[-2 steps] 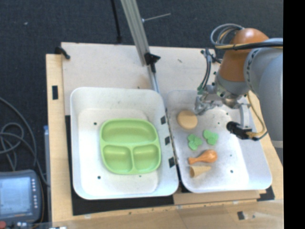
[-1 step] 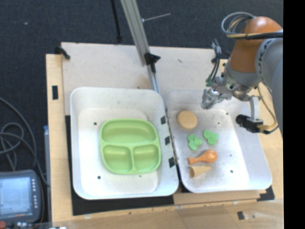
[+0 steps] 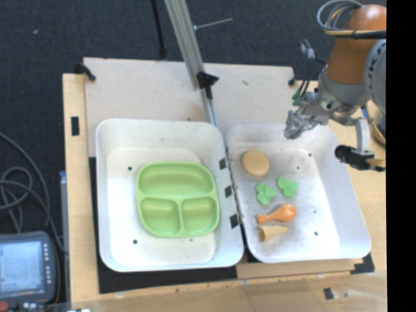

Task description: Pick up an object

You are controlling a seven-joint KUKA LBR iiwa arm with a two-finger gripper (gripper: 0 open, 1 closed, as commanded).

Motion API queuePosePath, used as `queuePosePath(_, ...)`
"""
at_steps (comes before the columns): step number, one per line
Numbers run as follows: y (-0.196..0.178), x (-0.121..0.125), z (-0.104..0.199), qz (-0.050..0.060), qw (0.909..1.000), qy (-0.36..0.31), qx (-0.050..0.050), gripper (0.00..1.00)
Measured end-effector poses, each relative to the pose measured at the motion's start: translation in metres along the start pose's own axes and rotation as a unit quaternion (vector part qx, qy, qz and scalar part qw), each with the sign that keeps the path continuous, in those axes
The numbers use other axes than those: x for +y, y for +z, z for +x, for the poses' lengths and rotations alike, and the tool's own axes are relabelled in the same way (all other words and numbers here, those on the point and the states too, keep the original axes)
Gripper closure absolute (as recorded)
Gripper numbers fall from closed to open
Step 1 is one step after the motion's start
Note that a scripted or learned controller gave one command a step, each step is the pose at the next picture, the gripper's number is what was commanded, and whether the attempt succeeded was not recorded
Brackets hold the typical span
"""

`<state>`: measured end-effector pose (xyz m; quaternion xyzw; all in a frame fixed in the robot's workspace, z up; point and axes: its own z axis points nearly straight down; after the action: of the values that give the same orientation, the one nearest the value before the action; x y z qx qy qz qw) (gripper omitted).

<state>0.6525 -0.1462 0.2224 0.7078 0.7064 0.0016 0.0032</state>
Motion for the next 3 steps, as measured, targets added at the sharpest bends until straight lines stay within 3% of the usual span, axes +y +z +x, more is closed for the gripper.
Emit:
queuePosePath(1,-0.040,0.001,-0.001,0.000,1.0000,-0.002,0.000,1.00)
queuePosePath(3,-0.035,-0.034,0.087,0.003,1.0000,-0.004,0.002,1.00)
